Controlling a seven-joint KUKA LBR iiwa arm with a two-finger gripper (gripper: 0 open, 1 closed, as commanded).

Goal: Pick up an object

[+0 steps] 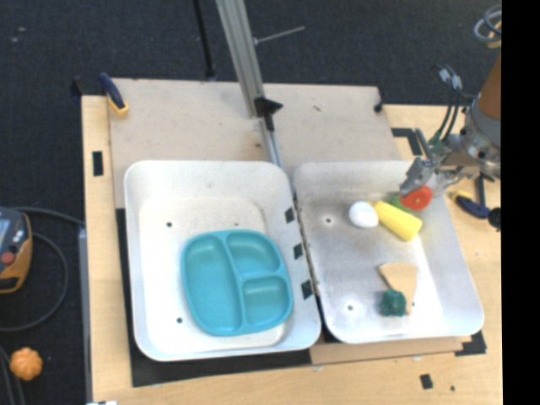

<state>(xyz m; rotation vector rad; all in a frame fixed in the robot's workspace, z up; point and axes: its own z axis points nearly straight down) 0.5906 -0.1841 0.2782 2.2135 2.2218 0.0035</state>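
Observation:
In the right bin [439,310] lie a white egg-shaped ball [364,215], a yellow cylinder [398,220], a small red object [416,198], a tan wedge [399,276] and a small green object [391,303]. My gripper [417,178] hangs at the bin's far right corner, directly over the red object and very close to it. The red object is partly covered by the gripper, and whether they touch is unclear. The arm reaches in from the right edge.
The left bin [152,192] holds a teal divided plate [237,282]. An aluminium post [240,45] rises behind the bins. An orange ball [25,362] and an orange device [13,251] lie off the bench at the left. Cables and tools sit at the right [472,201].

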